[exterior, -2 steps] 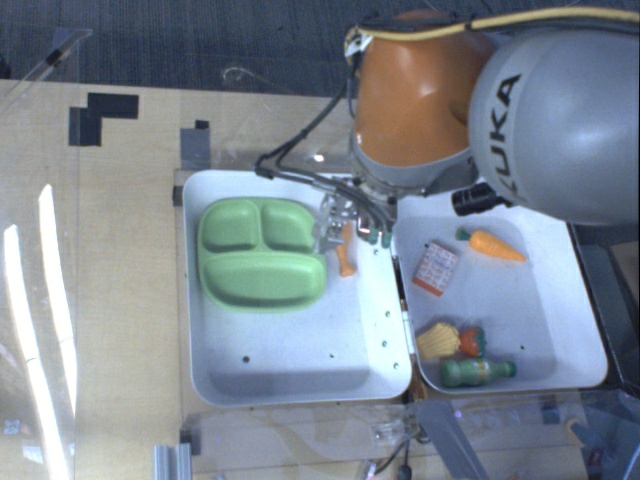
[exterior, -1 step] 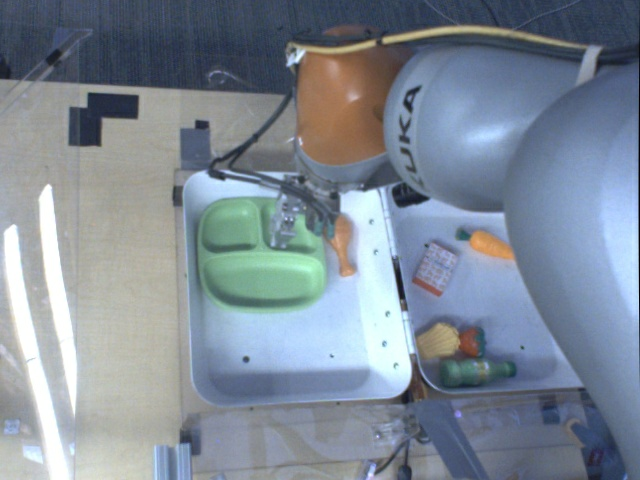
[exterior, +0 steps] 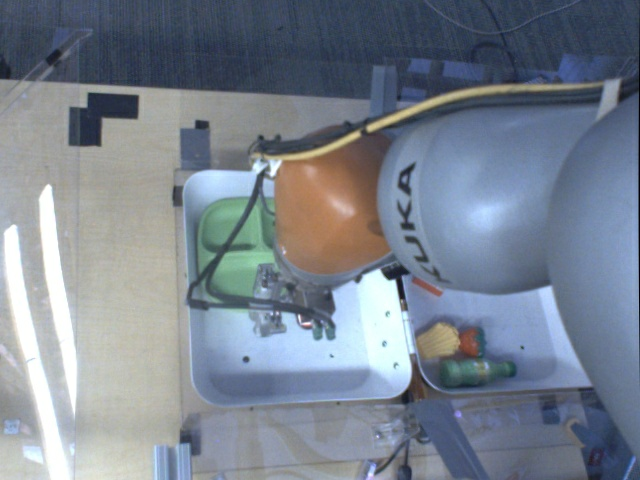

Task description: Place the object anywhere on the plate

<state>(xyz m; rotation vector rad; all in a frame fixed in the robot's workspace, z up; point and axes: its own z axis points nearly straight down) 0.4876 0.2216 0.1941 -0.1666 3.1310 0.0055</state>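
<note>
A grey robot arm with an orange band (exterior: 325, 213) reached from the right over the left of two shallow white bins (exterior: 290, 383). Its gripper (exterior: 292, 313) hung just above a light green plastic plate with compartments (exterior: 225, 233), which lay in that bin's far left corner. Whether the gripper was clenched, released or carrying anything could not be told. The right bin (exterior: 560, 363) held three toy foods lying close together: one yellow corn-like piece (exterior: 437, 340), one small orange and red piece (exterior: 471, 341), and one green bottle-shaped piece (exterior: 478, 371). They looked light, stiff and smooth; the bottle seemed best gripped across its narrow body.
</note>
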